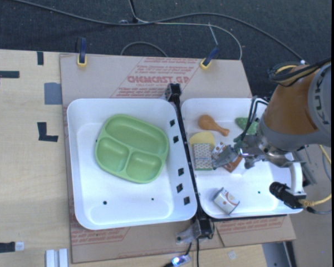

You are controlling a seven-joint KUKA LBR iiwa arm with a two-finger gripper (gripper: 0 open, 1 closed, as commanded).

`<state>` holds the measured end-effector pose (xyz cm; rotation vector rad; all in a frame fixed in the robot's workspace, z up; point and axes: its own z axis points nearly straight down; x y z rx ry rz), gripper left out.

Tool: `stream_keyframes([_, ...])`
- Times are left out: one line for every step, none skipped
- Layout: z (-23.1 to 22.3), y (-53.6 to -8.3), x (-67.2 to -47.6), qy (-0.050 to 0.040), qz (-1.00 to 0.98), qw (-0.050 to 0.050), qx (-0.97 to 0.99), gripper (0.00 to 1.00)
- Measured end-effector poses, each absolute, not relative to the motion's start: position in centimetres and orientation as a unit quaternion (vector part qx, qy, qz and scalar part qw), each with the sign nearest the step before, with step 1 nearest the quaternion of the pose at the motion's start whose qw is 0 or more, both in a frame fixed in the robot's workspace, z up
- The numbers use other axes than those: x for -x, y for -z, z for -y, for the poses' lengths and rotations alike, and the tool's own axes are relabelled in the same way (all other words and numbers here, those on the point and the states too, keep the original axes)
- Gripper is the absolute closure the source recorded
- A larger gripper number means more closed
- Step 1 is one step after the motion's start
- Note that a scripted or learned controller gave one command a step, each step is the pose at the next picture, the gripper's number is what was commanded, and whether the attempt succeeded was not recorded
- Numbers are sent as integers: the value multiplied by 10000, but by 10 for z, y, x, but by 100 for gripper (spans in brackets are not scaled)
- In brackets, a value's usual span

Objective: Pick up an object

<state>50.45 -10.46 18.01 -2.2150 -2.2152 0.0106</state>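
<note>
Two white bins sit side by side on my bench: the left bin (78, 166) carries a green divided plate (131, 147), and the right bin (250, 202) holds the loose pieces I can choose from. My gripper (227, 159) is low in the right bin, near its middle, and whether its fingers are spread or pressed together I cannot tell from this slanted view; something reddish-brown shows at the tip, but I cannot say it is pinched.

Just left of the gripper lies a yellow sponge-like block (202, 138) with a grey patterned pad (202, 156) touching it below. An orange drumstick-shaped toy (212, 125) lies above them, a green item (247, 124) sits partly behind the arm, and a small white can (226, 199) rests on its side near the front wall.

I judge the block beside the gripper the likeliest target. It should be light and soft, so it will squash rather than slip; I would close across its narrow width, near the middle. The can looks stiffer and smoother and may roll, so I would take it across the body, not the ends.
</note>
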Motion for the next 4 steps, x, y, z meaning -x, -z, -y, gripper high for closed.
stream_keyframes([107, -134, -504, -30, 7071, 43, 7071, 0])
stream_keyframes([107, -81, -503, -20, 7071, 16, 7071, 0])
stream_keyframes([107, -92, -504, -15, 7074, 17, 7068, 100])
stream_keyframes([111, -139, -514, -1, 7075, -1, 7067, 100])
